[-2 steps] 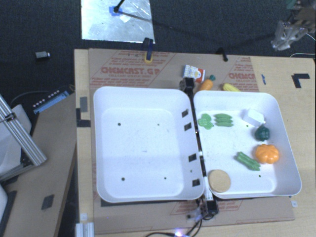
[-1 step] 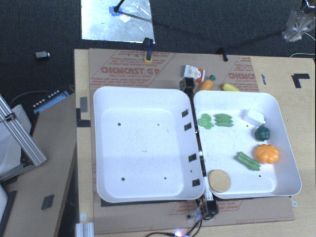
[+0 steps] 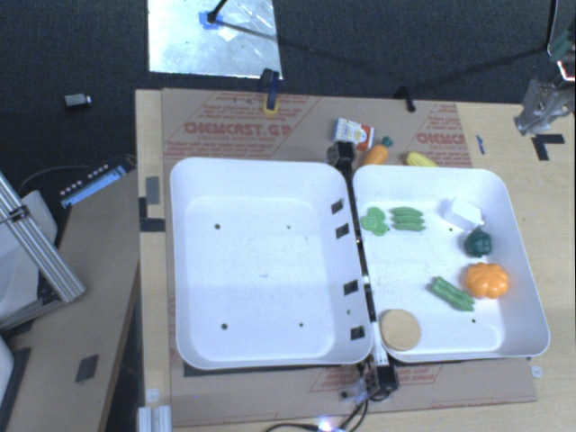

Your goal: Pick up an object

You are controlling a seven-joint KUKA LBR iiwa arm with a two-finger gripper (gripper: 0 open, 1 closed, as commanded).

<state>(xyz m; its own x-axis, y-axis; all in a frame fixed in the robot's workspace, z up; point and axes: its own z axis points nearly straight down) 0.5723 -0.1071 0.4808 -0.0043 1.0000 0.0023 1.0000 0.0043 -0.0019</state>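
Observation:
The right bin (image 3: 513, 207) holds several small toys: a leafy green piece (image 3: 374, 221), a green pea pod (image 3: 407, 218), a white block (image 3: 462, 214), a dark green lump (image 3: 478, 242), an orange pumpkin (image 3: 487, 280), a green pickle (image 3: 452, 293) and a tan round disc (image 3: 400, 328). My gripper (image 3: 544, 106) hangs at the far right, above the bench beyond the bin's back right corner, well away from every toy. Nothing shows in its grasp.
The left bin (image 3: 189, 241) lies beside the right one, joined by a black clipped divider (image 3: 357, 250). Behind the bins on the cardboard rest an orange carrot (image 3: 375, 155), a yellow piece (image 3: 419, 160) and a small white-red item (image 3: 352, 132). A metal plate (image 3: 213, 25) lies at the back.

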